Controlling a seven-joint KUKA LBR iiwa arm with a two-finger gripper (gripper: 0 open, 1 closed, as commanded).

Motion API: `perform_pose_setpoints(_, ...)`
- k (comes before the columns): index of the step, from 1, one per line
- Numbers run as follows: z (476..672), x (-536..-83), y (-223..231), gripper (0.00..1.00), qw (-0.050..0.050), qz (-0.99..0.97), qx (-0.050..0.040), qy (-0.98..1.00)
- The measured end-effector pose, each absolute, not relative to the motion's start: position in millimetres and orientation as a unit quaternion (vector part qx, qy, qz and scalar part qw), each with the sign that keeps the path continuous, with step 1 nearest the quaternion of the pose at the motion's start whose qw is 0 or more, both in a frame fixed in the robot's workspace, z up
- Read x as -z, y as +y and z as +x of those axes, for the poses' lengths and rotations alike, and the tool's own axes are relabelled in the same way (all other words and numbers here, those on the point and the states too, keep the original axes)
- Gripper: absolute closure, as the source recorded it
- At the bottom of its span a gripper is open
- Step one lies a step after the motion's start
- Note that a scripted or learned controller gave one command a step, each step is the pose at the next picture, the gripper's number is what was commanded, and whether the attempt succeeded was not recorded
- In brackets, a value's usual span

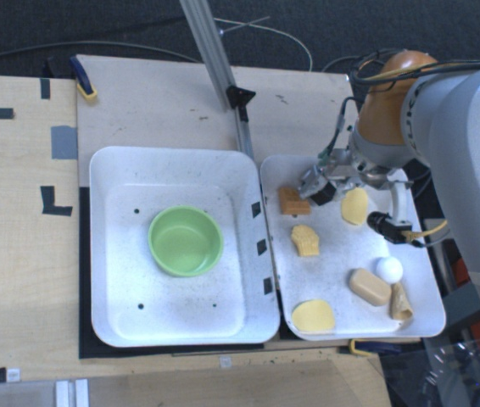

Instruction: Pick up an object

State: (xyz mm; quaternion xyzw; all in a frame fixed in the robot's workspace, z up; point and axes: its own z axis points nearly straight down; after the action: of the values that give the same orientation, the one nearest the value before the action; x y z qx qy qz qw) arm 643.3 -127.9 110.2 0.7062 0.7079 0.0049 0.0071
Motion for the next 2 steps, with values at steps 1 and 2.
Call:
perform_pose_setpoints(1, 650.6, -170.9, -124.2, 1.0, 0.002, 0.706, -0.0011, 0.708)
perform_pose_setpoints(2, 650.7, -234.9, -122.9, 1.0, 0.002, 0.706, -0.0015, 0.708)
